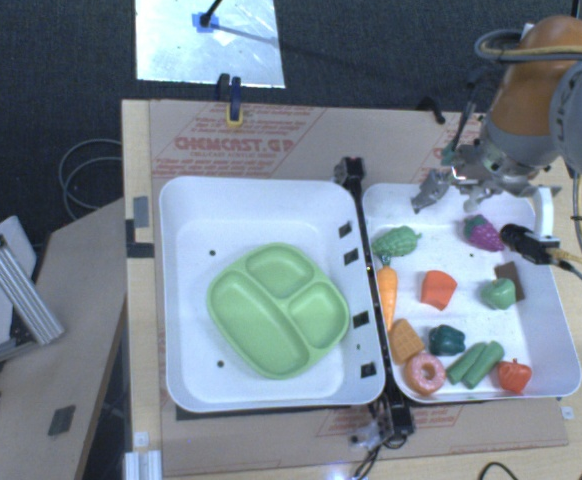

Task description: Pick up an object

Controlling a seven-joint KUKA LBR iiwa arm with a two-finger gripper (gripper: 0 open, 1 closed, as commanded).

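- Grey arm (551, 88) with orange band is reaching in from the right, wrist bending down over the far edge of the right bin (561, 363).
- Claw (449, 183) is hanging over that bin's far left part; can't tell whether it's open or closed, nothing visibly gripped.
- Toy food is sitting in the right bin: purple grapes (483, 233) just beside the claw, green leafy piece (395, 241) below it, carrot (387, 290), orange piece (437, 288), green pepper (498, 292), donut (426, 373), red pepper (514, 375).
- Left bin (201, 208) is holding a green divided plate (277, 310).
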